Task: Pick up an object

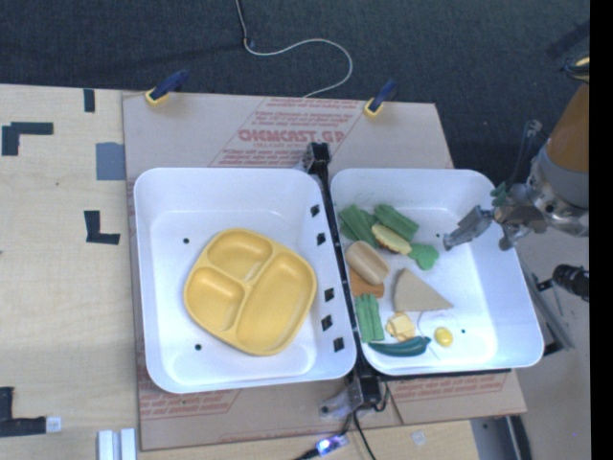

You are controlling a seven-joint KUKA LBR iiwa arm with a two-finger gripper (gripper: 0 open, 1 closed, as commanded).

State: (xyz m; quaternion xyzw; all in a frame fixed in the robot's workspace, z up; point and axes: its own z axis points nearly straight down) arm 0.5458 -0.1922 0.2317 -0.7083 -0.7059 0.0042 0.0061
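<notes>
Item, toy food pile point(388, 276) lying at the right bin's point(498, 343) left side: we are advising our gripper point(458, 236), hovering beside it with nothing held, jaws' spread we cannot tell, toward the isolated tan wedge point(417, 293).

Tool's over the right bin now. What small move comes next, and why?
Probably shift the tool left and lower it toward the tan wedge. It hovers over bare floor of the right bin, with the toy food clustered along that bin's left side; the wedge looks like the nearest piece, with clear space on its right.
</notes>
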